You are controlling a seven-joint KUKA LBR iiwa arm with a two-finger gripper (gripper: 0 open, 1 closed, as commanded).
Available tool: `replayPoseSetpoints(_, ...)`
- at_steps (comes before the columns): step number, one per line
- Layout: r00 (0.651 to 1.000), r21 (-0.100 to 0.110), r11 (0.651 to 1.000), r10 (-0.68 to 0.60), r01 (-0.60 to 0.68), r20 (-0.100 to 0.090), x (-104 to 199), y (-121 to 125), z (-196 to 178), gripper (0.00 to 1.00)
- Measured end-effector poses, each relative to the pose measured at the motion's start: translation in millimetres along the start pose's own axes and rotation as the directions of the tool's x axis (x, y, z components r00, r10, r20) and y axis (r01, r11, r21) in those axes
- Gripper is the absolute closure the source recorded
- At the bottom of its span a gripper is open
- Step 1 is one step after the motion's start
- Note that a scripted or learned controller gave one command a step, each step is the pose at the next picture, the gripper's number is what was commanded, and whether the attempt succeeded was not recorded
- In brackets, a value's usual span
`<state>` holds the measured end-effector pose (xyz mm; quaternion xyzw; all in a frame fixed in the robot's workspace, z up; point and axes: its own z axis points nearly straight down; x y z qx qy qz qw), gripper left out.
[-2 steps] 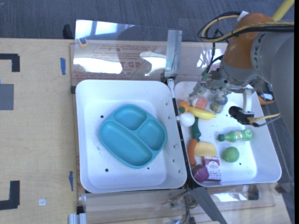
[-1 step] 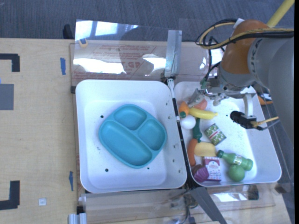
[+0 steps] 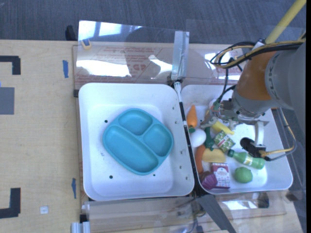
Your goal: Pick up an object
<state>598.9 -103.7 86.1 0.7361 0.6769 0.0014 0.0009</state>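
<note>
The right white bin (image 3: 279, 178) holds a heap of toy foods. Among them are an orange carrot (image 3: 192, 115), a white egg (image 3: 197, 138), a yellow piece (image 3: 223, 128), a small green box (image 3: 224, 141), a green bottle (image 3: 246, 158), a lime (image 3: 243, 174), a red carton (image 3: 221, 173) and a purple piece (image 3: 209, 181). My gripper (image 3: 216, 113) reaches down into the upper middle of this bin, just above the yellow piece and to the right of the carrot. The wrist hides what lies under it.
The left white bin (image 3: 92, 101) holds a blue divided plate (image 3: 138, 140). A clear plastic wall (image 3: 126, 52) stands behind both bins. The grey arm with its orange band (image 3: 255, 79) and cables cover the right bin's upper right corner.
</note>
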Motion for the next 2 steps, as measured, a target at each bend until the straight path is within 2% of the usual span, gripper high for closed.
replayPoseSetpoints(1, 1.0, -0.005, 1.0, 0.002, -0.002, 0.0, -0.6, 2.2, -10.8, 1.0)
replayPoseSetpoints(2, 0.998, -0.006, 0.998, -0.066, 0.066, -0.001, 62.7, 25.8, -102.3, 1.0)
